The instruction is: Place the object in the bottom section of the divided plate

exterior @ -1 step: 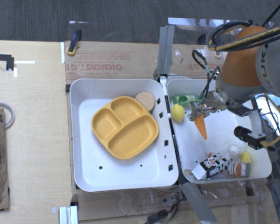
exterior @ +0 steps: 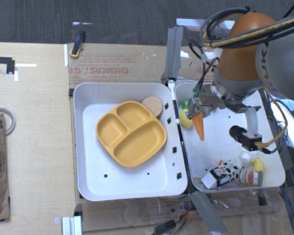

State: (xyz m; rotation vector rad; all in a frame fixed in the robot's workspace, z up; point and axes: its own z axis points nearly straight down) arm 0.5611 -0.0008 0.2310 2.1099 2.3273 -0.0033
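A yellow divided plate (exterior: 131, 139) lies in the left bin (exterior: 88, 170), its large bottom section facing the front right. An orange toy carrot (exterior: 199, 126) hangs over the left part of the right bin (exterior: 271, 177), tip pointing down. My gripper (exterior: 199, 108) is right above it, fingers closed on the carrot's thick upper end. The grey arm with its orange band (exterior: 247, 43) reaches in from the upper right and hides the bin's back part.
A round wooden disc (exterior: 153, 105) rests against the plate's top right rim. A yellow piece (exterior: 185, 119) and a green piece (exterior: 185, 105) lie by the divider. At the right bin's front lie a cow-patterned carton (exterior: 220, 174) and a yellow-capped bottle (exterior: 250, 175).
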